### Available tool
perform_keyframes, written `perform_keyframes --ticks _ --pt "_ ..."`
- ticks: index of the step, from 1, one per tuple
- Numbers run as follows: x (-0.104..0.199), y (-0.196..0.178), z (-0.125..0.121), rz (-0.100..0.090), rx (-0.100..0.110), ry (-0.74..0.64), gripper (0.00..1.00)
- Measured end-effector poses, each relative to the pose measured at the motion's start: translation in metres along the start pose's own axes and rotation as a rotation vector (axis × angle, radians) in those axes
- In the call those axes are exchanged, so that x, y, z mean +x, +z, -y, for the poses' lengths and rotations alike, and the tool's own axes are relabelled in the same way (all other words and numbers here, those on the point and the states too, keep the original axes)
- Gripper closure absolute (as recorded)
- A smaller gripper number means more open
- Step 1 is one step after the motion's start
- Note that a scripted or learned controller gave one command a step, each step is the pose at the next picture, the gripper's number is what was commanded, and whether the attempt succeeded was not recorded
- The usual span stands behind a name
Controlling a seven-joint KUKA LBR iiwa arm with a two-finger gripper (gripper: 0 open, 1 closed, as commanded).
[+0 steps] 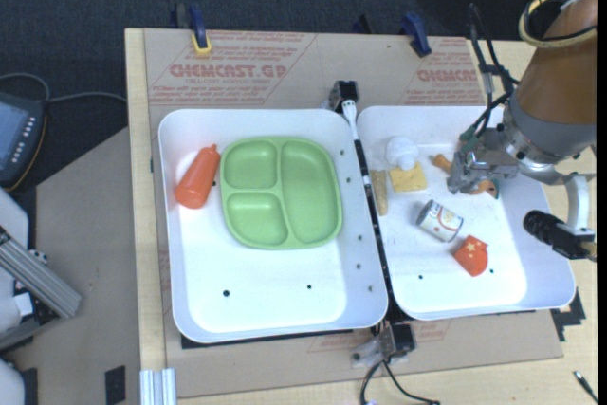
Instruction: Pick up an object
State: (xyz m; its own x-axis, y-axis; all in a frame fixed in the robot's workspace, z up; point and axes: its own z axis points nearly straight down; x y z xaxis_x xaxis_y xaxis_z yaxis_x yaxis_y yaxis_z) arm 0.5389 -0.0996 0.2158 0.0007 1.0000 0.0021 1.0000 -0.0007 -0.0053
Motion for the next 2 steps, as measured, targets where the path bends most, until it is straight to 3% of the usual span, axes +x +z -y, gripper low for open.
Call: perform_keyframes --ticks 1,2 --pt "0.0179 -0.0189 0.0409 0.0 -0.003 -0.002 1.0" --pt "0.0104 -0.0183 0.0403 0.002 -0.005 0.0 1.0"
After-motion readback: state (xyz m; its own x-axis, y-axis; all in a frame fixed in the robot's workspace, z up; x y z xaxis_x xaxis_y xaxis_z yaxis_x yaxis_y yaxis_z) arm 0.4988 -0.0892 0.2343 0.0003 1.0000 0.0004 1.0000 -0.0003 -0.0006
